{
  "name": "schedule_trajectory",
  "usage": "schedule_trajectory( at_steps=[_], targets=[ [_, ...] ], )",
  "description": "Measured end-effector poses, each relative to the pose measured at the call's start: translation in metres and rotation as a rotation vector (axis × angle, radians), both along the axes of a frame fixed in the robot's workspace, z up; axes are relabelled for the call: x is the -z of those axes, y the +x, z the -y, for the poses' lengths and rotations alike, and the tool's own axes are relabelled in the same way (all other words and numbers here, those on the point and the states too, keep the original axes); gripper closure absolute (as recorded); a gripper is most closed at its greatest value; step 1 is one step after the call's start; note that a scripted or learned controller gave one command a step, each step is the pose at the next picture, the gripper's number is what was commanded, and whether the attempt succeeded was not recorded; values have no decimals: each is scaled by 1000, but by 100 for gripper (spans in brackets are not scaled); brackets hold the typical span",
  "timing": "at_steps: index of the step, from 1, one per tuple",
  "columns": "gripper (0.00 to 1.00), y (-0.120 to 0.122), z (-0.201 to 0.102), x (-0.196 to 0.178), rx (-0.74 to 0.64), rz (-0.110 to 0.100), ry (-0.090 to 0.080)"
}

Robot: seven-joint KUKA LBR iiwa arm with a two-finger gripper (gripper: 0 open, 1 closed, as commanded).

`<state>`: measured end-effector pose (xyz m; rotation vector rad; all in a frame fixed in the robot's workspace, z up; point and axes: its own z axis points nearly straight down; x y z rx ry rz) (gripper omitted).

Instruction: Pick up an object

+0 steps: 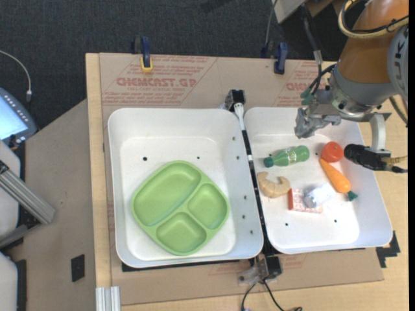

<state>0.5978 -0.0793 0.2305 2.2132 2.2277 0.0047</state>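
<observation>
The pincer (307, 127) hovers just above the green bottle (290, 155) — a likely target — nothing between its tips; spread or pressed, I cannot tell.

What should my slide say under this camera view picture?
Gripper hovers above green bottle in right bin; green plate lies in left bin.

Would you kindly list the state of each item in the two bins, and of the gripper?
green divided plate: upright, flat in the left bin.
green bottle: on its side, right bin.
carrot: lying flat, right bin.
orange ball: resting beside the carrot's top end.
tan curved piece: lying near the divider.
small packet: lying flat.
gripper: above the right bin's far side, holding nothing visible.
</observation>
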Motion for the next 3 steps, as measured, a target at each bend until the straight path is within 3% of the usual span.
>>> schedule_trajectory(
  at_steps=[3],
  targets=[
    [100, 33, -151, 1, 0, 1, 1]
  ],
)
